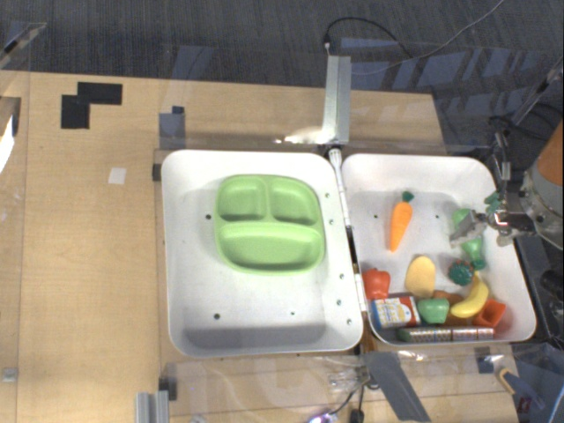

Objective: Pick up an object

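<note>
Camera view — one carrot [401,222], one banana [471,299], one green tray [269,222]; gripper [469,226] grip unclear.

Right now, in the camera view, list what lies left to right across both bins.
Green divided plate → red pepper → carrot → yellow lemon-like fruit → banana → gripper at the right bin's right edge.

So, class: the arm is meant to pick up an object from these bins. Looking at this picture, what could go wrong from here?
1. The gripper sits at the right bin's far-right wall, so it may bump the rim.
2. The banana, green pepper and other toys crowd one corner, so it could nudge neighbours or grab two.
3. The small green pieces below the gripper may slip.
</note>
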Controlling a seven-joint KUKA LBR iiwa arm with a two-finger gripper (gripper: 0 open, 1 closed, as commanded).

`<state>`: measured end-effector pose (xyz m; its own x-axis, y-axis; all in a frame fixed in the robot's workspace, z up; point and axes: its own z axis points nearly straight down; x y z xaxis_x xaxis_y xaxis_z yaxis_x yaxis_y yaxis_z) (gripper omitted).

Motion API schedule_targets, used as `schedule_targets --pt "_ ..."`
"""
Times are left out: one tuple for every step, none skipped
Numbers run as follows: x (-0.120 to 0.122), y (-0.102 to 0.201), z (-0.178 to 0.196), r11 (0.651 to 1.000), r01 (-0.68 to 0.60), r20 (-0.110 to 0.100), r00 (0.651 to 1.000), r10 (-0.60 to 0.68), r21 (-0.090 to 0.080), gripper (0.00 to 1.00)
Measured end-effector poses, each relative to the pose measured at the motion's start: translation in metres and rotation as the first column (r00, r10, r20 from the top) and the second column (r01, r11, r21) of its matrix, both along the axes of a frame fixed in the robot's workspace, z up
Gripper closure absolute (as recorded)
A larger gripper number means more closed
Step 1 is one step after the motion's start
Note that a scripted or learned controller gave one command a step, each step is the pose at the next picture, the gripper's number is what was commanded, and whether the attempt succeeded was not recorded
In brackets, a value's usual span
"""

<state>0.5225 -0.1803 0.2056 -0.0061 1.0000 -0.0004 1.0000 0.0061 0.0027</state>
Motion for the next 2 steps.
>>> schedule_targets --pt "0.047 -0.022 -0.110 0.997 0.080 0.003 0.997 -0.080 0.000 0.00" --pt "0.049 -0.021 -0.098 0.997 0.076 0.008 0.997 -0.076 0.001 1.00"
